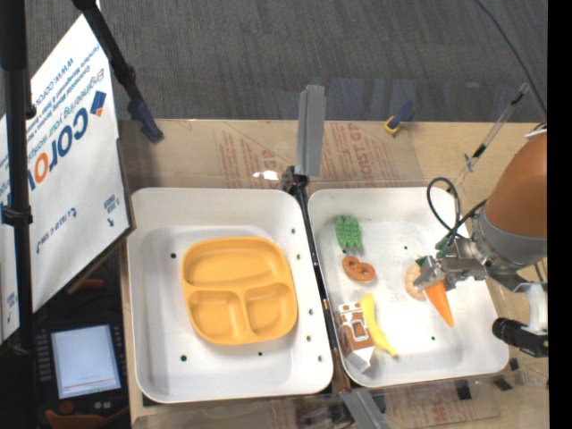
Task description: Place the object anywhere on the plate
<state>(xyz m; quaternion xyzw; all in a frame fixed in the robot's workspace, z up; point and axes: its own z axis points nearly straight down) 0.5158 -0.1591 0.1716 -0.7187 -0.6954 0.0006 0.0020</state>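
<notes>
Your task was barely begun at this point: the orange plate (239, 290) sat in the left bin (147, 239) with all three of its compartments bare, and nothing had been carried across. Every candidate object lay in the right bin (407, 202). The gripper (431, 273) hung low at that bin's right side, touching or just over the carrot (441, 303) and beside a pale round piece (413, 281); you could not tell from above how it was set or whether it had hold of anything. Count: one plate, two bins, one carrot, one banana (375, 325), one pretzel (358, 269), one green piece (348, 233), one small carton (355, 333).
</notes>
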